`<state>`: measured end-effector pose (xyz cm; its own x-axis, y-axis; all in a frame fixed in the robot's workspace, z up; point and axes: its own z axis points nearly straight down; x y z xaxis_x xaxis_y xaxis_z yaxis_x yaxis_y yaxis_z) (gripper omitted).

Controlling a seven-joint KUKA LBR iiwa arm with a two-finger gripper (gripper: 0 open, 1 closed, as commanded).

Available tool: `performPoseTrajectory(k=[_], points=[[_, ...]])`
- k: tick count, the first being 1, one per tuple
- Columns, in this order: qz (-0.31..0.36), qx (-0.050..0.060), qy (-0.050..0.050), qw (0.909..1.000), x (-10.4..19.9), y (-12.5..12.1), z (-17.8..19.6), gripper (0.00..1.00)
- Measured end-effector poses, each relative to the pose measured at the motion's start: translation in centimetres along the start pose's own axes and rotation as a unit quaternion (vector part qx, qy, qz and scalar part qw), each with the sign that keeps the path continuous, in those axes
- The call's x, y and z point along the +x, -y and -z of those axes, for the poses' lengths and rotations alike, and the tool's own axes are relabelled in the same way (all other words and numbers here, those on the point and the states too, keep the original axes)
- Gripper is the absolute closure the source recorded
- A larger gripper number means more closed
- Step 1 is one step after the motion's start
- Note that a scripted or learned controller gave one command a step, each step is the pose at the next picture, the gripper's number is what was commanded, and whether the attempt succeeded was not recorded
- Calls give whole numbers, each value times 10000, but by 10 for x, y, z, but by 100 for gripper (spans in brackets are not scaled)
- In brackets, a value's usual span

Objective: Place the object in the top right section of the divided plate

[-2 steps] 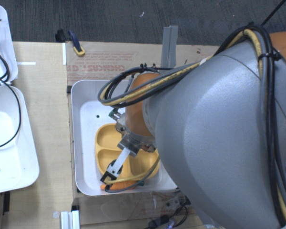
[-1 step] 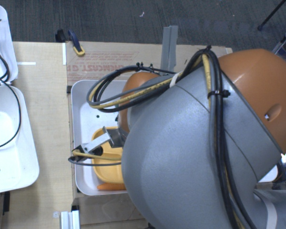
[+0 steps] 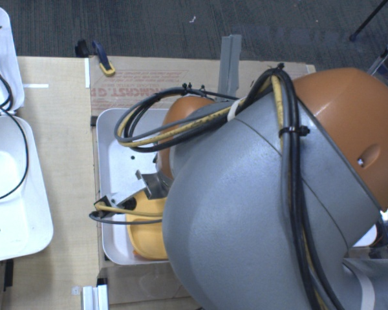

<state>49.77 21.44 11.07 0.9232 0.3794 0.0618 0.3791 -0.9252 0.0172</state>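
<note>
We look down on a bench where the grey arm (image 3: 258, 218) fills most of the right and centre of the frame, its orange band (image 3: 355, 128) at the upper right. Black and yellow cables (image 3: 181, 118) loop from it across the middle.

One white bin (image 3: 110, 173) lies at centre left, mostly covered by the arm. Inside it, at the lower part, we see a yellow-orange piece (image 3: 145, 234) that is probably the divided plate; no dividers are visible, so we cannot tell its sections apart. A second white bin (image 3: 22, 192) sits at the far left of the frame, with a thin black cable (image 3: 16, 154) curving across it.

Beneath the bins lies a brown cardboard sheet (image 3: 149, 82) with red printed lettering, seen reversed and too partial for us to read.

The gripper (image 3: 152, 185) is barely exposed as a grey metal piece at the arm's left edge, above the yellow plate. We cannot tell how far it is open or whether it grips anything. We cannot make out the task's object; it may be hidden under the arm.
</note>
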Motion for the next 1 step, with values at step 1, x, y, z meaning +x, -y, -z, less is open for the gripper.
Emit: performPoseTrajectory(k=[1], points=[[-697, 48, 328, 9970, -19, -20, 146, 0]])
